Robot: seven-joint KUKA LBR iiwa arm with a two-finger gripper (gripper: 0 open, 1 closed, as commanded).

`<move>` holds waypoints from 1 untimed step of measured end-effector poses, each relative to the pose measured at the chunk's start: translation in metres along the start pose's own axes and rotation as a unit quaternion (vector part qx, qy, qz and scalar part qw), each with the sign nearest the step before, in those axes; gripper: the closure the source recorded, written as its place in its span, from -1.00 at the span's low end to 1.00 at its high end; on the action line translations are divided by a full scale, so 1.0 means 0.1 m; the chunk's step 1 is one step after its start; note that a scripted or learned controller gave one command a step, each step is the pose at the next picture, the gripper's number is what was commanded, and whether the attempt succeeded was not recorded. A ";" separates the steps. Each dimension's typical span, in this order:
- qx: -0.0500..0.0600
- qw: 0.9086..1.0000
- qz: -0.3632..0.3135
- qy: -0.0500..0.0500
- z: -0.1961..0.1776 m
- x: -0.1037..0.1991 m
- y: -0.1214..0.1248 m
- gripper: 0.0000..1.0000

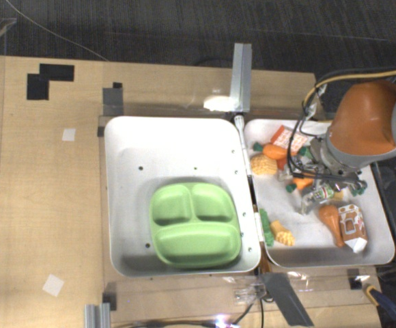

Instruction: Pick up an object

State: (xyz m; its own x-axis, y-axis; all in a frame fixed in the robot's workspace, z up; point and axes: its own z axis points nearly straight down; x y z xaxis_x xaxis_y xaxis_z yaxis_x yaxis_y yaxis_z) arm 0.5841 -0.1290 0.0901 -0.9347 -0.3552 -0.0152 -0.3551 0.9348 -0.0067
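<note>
Reaching in from the right, the grey arm with its orange band (365,118) is hanging over the right bin (382,248), and its end effector (319,183) is sitting low among the small objects there; whether it is open, closed or gripping anything cannot be told, since the wrist is covering it. Lying in that bin are an orange carrot-like piece (275,152) near the far left corner, a yellow corn-like piece (263,164) just nearer, a small yellow and green piece (278,232) by the near left wall, and a brown packet with a white label (349,224) at the near right. Resting in the left bin (126,183) is a green divided tray (195,224), toward its near right corner. Both bins are sitting side by side on the wooden surface (41,203).
</note>
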 end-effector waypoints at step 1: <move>0.000 0.999 0.045 0.001 0.00 -0.06 0.07 -1.00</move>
State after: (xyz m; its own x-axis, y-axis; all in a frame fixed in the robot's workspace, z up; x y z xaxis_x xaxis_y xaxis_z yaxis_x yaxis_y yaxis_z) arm 0.5875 -0.1204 0.0901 -0.9629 -0.2694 -0.0147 -0.2693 0.9630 -0.0061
